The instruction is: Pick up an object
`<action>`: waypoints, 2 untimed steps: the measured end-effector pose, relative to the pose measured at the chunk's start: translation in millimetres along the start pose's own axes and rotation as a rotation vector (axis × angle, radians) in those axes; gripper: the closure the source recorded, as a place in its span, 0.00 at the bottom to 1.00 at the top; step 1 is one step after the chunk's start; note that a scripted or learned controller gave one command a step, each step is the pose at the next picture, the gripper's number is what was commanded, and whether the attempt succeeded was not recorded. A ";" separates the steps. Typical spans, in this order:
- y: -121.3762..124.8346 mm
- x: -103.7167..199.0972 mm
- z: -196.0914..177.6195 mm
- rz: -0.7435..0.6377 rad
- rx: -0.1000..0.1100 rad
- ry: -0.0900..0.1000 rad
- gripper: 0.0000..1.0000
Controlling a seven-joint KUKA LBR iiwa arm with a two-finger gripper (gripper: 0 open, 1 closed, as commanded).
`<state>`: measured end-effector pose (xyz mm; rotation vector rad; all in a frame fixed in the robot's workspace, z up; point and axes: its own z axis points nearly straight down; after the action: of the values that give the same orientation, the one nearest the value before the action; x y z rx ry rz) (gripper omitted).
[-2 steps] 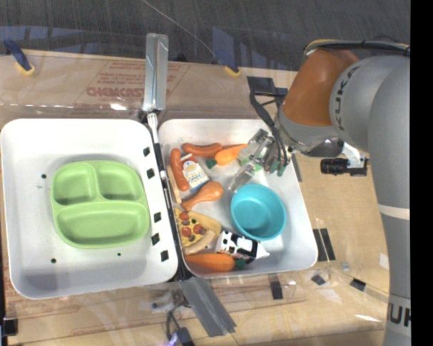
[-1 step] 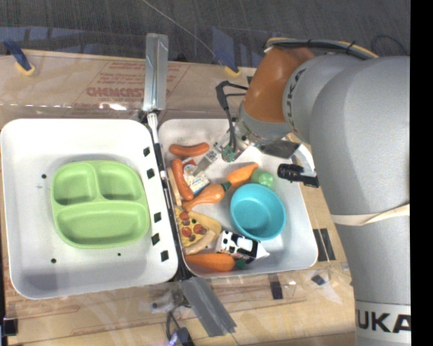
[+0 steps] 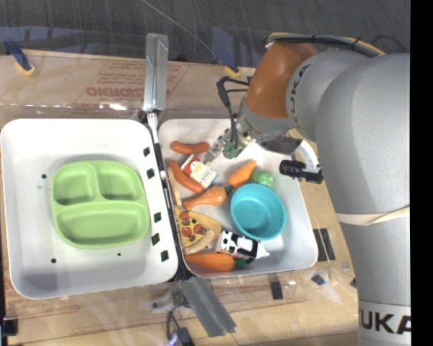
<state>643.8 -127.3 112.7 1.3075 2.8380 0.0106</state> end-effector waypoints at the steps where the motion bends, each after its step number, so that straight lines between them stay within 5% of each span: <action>1: 0.2 0.8 0.9 -0.001 0.001 0.002 0.00; 2: -73.9 34.5 19.8 0.256 0.016 0.013 0.00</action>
<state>565.6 -149.0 91.5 1.6694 2.6651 -0.0004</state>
